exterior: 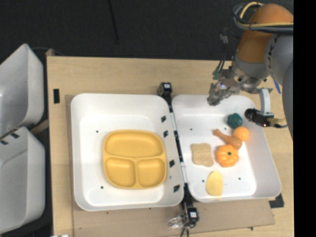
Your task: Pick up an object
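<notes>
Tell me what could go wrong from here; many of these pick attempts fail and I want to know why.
1. The small pumpkin, the orange ball and the orange carrot-like piece sit bunched together, so a grasp may nudge neighbours or catch two.
2. The pale yellow piece and the tan bread slice lie flat and may slip out.
3. The gripper hangs over the right bin's far rim, off the objects, and could clip the rim when descending.

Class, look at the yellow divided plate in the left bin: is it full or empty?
Empty. The yellow plate lies flat in the left bin, and all three of its compartments show only bare yellow surface, with no food in any of them.
</notes>
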Controlling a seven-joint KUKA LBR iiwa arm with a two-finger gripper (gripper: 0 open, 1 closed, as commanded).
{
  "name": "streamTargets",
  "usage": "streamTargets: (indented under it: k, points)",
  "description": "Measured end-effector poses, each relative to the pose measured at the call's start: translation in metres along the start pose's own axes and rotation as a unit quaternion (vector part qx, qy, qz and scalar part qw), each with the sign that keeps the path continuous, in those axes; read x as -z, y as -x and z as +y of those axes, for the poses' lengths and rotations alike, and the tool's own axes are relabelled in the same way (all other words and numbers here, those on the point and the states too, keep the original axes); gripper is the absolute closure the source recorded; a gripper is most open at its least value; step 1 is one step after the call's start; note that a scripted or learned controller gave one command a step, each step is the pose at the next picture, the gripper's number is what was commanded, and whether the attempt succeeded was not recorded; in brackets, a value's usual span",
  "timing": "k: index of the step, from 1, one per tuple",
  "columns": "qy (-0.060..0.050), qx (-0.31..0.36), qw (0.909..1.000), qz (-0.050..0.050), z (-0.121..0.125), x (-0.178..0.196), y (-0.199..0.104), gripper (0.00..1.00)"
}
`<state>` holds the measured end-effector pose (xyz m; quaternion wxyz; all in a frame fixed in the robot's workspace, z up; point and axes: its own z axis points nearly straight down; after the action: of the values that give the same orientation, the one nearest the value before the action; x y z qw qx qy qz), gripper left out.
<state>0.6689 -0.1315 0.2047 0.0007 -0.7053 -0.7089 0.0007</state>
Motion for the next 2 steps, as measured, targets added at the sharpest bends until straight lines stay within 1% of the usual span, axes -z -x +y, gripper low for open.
streamTargets:
  k: [1, 2]
  points:
    - [0.0, 0.001, 1.0, 0.001, -0.005, 0.012, -0.045, 1.0]
    - [-0.001, 0.001, 1.0, 0.001, -0.001, 0.011, -0.104, 1.0]
